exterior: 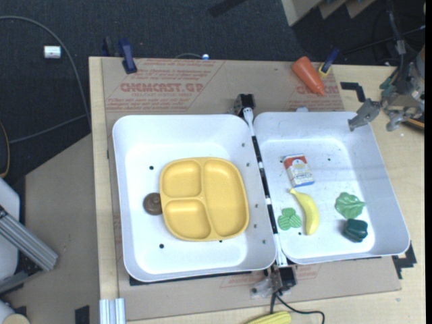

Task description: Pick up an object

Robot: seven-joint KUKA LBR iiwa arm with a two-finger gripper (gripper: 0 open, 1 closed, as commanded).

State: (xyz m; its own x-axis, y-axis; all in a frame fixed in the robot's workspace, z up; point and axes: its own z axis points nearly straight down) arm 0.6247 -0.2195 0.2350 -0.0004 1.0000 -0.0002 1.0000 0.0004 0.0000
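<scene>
The right bin [378, 181] holds a small red, white and blue carton [298, 170], a yellow banana [307, 210], a light green piece [289, 219], a pale green leafy item [349, 204] and a dark green pepper [355, 230]. In the left bin [135, 147] lies a yellow divided plate [202, 198] with a brown round object [153, 203] touching its left edge. My gripper [393, 106] hangs at the right edge of the view, over the far right corner of the right bin, well away from all the objects. Nothing shows in its grasp.
An orange carrot-shaped toy [309, 75] lies on the cardboard behind the right bin. Blue clamps [126, 55] hold the board's far edge. A black divider [258, 174] runs between the bins.
</scene>
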